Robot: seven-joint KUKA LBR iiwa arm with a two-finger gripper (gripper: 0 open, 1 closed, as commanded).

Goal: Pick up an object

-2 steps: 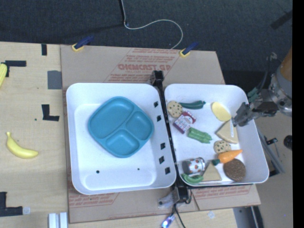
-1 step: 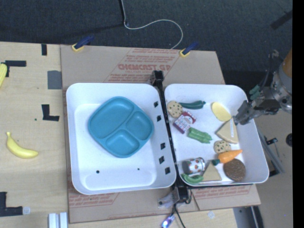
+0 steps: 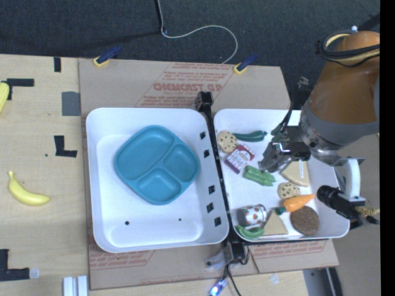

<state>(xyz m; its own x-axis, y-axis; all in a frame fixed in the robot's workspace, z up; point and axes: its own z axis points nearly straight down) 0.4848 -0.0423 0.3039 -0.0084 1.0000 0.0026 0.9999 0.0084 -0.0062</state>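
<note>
I see the gripper low over the right bin, right of centre in the frame, just above a green toy vegetable. I cannot tell how it is set. A cookie, a carrot and a can lie near. The left bin holds a blue divided plate.

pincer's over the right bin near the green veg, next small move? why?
Probably a short straight descent. The pincer hangs just above the green vegetable in the right bin, and nothing shows between its fingers. The red-and-white packet and the cookie lie close on the camera's left, so sliding that way risks nudging them instead.
</note>
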